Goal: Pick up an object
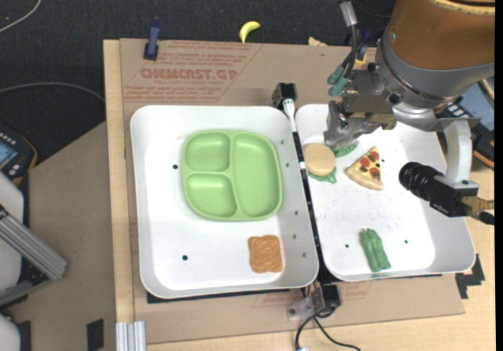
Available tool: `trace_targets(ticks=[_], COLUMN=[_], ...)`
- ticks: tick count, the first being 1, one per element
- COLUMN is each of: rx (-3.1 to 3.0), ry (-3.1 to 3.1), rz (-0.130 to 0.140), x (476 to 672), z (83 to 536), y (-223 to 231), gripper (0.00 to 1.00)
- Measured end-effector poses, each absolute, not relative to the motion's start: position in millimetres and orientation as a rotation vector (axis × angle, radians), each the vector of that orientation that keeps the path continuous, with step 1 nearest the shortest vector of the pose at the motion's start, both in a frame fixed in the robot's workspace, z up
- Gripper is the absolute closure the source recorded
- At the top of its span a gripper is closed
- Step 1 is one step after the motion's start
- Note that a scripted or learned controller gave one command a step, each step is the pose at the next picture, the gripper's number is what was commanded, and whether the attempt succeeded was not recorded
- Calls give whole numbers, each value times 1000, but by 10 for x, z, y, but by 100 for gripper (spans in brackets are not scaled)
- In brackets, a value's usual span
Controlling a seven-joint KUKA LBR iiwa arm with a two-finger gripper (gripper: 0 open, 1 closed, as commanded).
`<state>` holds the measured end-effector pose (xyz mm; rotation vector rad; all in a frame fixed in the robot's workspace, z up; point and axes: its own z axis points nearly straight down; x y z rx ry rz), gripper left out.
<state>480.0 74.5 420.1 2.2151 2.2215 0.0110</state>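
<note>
Two white bins are set side by side on a cardboard sheet [196, 67]. The left bin [153, 184] is occupied by a green divided plate [233, 174] and a brown waffle piece [266, 254]. In the right bin [416, 251] a pizza slice [367, 169], a round tan bun [320, 159] and a green vegetable piece [374, 250] are seen. The gripper [339, 137] is lowered beside the bun; how far its claw is parted cannot be told

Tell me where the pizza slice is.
The pizza slice lies in the right bin, toward its upper middle, just right of the round burger bun and just below the gripper.
</note>
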Motion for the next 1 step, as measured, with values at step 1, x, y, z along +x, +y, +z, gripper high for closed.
trace_targets(ticks=[1], rx=[2213], ry=[2228], rz=[7], x=[4793], z=[4374], y=[1328], gripper=[100])
